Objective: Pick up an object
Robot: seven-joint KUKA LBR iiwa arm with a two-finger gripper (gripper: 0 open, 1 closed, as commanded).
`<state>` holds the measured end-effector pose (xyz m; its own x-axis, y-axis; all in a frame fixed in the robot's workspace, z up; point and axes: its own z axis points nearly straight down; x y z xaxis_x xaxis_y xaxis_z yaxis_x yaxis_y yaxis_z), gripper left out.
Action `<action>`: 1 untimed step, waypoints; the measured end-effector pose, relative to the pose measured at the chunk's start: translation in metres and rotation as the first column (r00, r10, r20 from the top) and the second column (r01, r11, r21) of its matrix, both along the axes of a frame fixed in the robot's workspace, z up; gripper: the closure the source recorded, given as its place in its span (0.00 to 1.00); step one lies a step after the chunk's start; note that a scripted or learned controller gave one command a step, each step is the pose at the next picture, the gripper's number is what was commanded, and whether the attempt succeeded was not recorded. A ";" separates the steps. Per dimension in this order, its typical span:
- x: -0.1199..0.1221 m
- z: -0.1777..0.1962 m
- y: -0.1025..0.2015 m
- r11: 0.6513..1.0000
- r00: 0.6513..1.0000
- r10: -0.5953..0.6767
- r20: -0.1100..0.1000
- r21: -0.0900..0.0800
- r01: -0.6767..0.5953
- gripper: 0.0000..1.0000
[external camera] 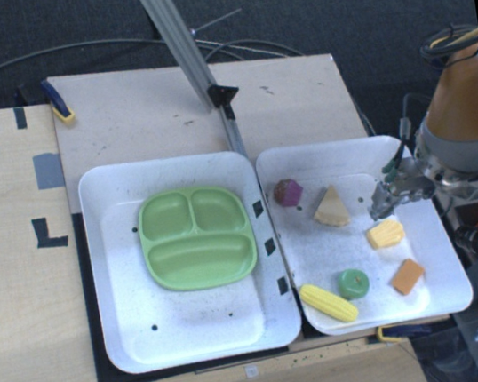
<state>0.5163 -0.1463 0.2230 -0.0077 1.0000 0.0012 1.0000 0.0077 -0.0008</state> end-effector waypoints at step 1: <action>0.012 -0.011 0.053 1.000 1.000 0.000 -0.002 0.001 0.000 1.00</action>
